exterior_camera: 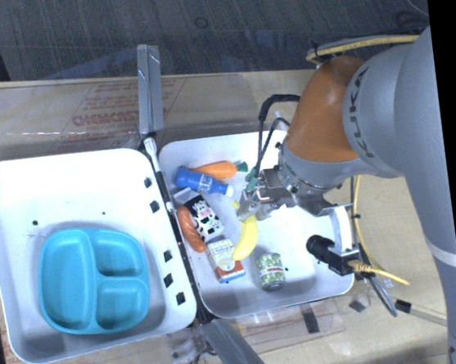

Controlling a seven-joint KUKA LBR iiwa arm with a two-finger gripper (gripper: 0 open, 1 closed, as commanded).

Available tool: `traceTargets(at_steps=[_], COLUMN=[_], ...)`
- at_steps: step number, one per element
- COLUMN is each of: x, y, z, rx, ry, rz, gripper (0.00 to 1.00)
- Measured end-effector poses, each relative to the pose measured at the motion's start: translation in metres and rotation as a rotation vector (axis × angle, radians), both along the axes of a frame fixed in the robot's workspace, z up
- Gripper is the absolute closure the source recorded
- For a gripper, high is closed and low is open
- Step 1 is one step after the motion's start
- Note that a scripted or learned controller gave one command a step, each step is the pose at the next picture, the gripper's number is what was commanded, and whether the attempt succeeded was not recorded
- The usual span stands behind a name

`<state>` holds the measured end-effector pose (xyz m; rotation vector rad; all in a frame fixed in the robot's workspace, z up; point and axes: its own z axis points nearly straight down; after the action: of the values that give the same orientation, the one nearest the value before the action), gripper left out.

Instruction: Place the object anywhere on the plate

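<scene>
Camera view: the table [54, 108] carries two shallow white bins set side by side. The left bin [15, 195] holds a light-blue plate [91, 278] — smooth plastic, rounded corners, moulded into three compartments — lying flat toward the bin's near side.

The right bin [306, 283] holds a cluster of items along its left side: an orange carrot [214, 170] lying beside a blue bottle [196, 181], a small black-and-white patterned carton [205, 218], an orange sausage-shaped piece [190, 229] against the left wall, a flat rectangular packet [223, 257], a curved yellow banana [247, 236] and a short cylindrical can [270, 269] standing upright, apart from the rest.

The grey arm with its orange band [328, 119] reaches in over the right bin. The hand [254, 194] sits low, just above the banana's upper end; whether it is open or closed cannot be told.
</scene>
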<state>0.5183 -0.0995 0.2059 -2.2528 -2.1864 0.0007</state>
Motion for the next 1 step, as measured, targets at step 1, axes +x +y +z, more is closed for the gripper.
traceTargets(at_steps=[1], x=[-0.0082], y=[0.0715], z=[0.0016], rx=[0.000], ry=[0.002], rz=[0.334], gripper=[1.00])
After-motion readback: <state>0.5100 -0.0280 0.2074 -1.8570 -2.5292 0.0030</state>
